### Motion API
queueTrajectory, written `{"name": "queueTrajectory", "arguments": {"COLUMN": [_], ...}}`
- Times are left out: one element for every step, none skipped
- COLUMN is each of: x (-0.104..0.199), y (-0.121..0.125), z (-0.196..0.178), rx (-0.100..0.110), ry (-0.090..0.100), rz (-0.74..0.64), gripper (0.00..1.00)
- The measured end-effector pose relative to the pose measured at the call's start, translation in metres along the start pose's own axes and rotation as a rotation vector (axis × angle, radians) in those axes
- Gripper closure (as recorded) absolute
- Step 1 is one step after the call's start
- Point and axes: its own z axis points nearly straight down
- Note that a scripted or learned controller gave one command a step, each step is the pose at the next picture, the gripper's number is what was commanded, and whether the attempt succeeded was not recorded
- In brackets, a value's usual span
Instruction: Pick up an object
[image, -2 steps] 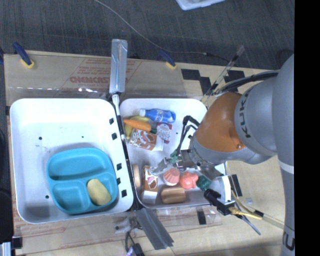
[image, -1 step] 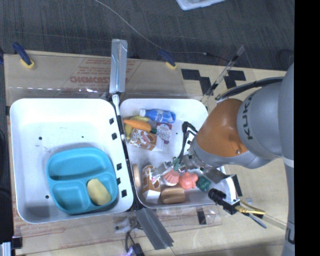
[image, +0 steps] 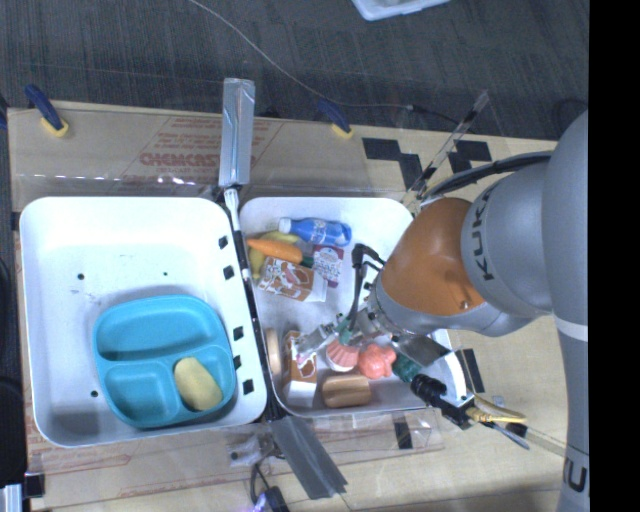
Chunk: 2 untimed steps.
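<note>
**Arm down among the clutter of the right bin**

While the arm (image: 470, 270) reached in from the right, its gripper (image: 345, 335) sat low in the right bin (image: 395, 212), among the things crowded at that bin's near end. Whether it was clenched or released could not be told; the wrist hid too much of it.

Closest to the gripper lay a pink rounded object (image: 375, 362), just beside a pale scalloped piece (image: 342, 352), with a brown loaf-like block (image: 345, 390) nearer the front wall. Toward the far end lay a bottle with a blue label (image: 318, 232), an orange carrot-shaped piece (image: 272, 247) and a flat printed packet (image: 288, 280), all touching or nearly so.

Judging by its look, the pink rounded object was light toy food, probably smooth and somewhat slippery, firm rather than fragile. A grip across its widest middle would have suited it best, since a pinch near the edge of a round form would likely squeeze it out sideways. Its neighbours pressed close, so the fingers risked catching those instead.

In the left bin (image: 60, 225) a blue divided tray (image: 150, 330) carried a yellow potato-like lump (image: 198, 384) in one corner compartment, well apart from the arm.
</note>
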Motion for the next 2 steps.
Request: {"name": "queueTrajectory", "arguments": {"x": [-0.009,-0.002], "y": [0.009,0.005], "z": [-0.165,-0.015], "rx": [0.026,0.028], "ry": [0.018,0.022], "rz": [-0.196,-0.26], "gripper": [0.0,0.0]}}
